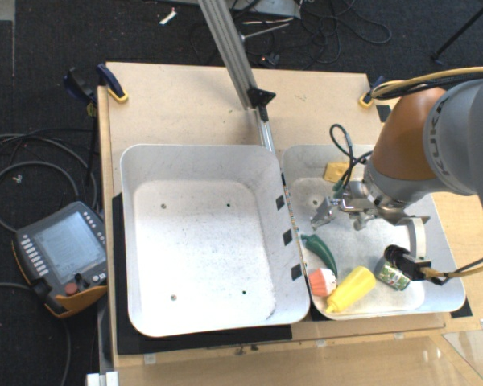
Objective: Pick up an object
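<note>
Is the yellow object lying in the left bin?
No, the yellow object lies in the right bin, near its front edge beside a red-and-white item.
</note>
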You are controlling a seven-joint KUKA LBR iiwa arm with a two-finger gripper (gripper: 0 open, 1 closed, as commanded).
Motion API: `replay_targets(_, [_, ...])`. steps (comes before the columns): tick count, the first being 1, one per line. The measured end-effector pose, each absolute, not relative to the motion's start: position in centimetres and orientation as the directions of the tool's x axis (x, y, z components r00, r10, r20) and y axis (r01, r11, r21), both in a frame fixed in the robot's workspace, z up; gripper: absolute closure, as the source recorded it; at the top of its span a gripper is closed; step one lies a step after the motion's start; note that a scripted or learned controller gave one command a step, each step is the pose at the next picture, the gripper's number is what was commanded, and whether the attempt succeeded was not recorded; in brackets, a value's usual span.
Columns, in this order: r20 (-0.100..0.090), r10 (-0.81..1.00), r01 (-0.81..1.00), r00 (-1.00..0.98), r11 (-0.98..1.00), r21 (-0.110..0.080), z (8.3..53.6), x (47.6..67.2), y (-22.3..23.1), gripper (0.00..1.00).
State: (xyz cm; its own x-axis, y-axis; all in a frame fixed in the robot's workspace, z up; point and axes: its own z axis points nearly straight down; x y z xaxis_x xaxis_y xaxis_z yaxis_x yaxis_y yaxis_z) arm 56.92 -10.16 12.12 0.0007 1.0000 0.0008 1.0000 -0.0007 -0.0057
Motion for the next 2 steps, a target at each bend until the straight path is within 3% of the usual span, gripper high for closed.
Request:
replay_targets(1, [0.0, 1.0, 1.0, 0.001, -0.001, -0.001, 9.4, 56.9, -10.1, 0.0])
replay_targets(2, [0.0, 1.0, 1.0, 0.001, -0.001, 0.002, 10.6, 57.0, -10.1, 1.0])
